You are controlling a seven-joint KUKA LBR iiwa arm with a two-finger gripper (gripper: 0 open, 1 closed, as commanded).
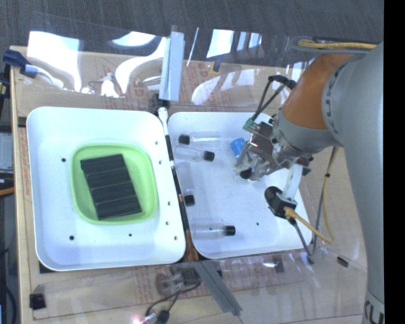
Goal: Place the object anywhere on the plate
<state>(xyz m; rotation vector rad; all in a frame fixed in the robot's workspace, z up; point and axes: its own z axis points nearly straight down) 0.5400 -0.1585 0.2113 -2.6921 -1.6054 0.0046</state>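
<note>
We cannot tell whether the tool [246, 169] is released or clenched, since the grey wrist and its fittings crowd over it and blur its tip; it hangs over the right bin [209, 245] toward that bin's 2 o'clock. Just at 11 o'clock of the tool a small blue object [237, 144] peeks out, partly covered by the wrist, so we cannot make out its shape. The clear tubes with black caps are faint against the white: one [197, 140] near the bin's 11 o'clock corner, another [201, 155] just below it, a third [213, 231] at 6 o'clock, and a small black piece [189, 199] at 9 o'clock. In the left bin [47, 248] sits the green plate [77, 174], and a dark ridged block [111, 185] lies on its middle.
</note>
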